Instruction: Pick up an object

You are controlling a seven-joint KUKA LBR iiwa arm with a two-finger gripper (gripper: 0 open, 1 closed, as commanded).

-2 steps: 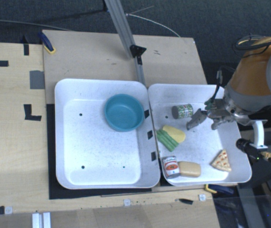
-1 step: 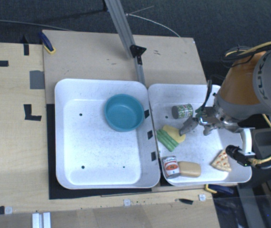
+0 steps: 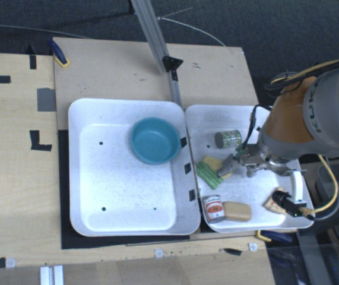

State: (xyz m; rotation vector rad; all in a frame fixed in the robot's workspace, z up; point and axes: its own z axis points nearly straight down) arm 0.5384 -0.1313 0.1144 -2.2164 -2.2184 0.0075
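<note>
Grey gripper point(image 3: 227, 168) hangs low over the yellow block point(image 3: 214, 162) in the right bin point(image 3: 247, 114); finger state cannot be told; nothing lifted yet.

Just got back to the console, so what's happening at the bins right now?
The arm has reached into the right bin, with its gripper down by the yellow and green sponge. A small can, a jar and a tan block lie nearby. The left bin holds a blue bowl.
</note>
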